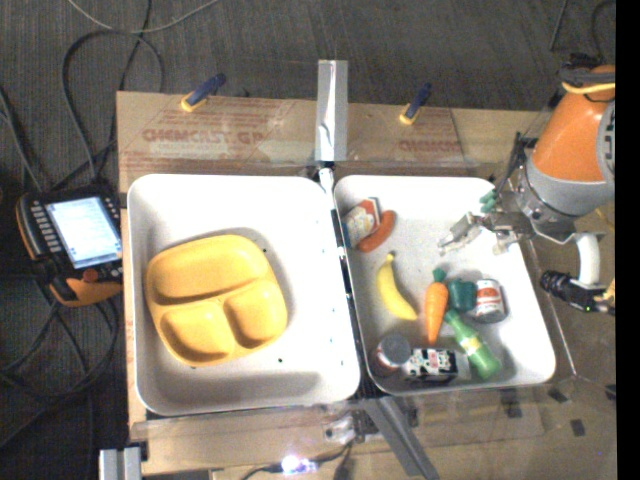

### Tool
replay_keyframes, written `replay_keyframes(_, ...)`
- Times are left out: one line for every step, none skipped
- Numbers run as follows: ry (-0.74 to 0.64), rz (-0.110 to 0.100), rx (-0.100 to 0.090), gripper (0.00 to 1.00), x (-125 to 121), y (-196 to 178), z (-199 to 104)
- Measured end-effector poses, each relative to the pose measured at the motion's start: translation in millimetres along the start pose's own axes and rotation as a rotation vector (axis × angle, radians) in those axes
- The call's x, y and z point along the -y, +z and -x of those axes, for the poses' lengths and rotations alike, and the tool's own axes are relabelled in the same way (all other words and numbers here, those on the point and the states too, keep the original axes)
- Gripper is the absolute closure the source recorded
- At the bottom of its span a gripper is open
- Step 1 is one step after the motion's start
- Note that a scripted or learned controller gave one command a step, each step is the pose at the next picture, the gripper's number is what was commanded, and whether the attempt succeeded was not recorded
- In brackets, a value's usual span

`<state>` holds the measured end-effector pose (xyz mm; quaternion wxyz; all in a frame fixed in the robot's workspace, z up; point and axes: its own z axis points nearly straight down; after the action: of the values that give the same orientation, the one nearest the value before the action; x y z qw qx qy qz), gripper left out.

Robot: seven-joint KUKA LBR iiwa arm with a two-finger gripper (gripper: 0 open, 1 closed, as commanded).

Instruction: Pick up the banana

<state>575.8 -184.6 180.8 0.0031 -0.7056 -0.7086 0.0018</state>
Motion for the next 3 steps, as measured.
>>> replay_keyframes(-0.324, 0.014, 0.008, 0.00, -10.4, 91.7, -75.6)
replay_keyframes(-0.303, 0.019, 0.009, 0.00, 44.6, 91.6, -54.4)
replay_keyframes(-0.305, 0.020, 0.006, 1.00, 43.1, 84.2, -55.8)
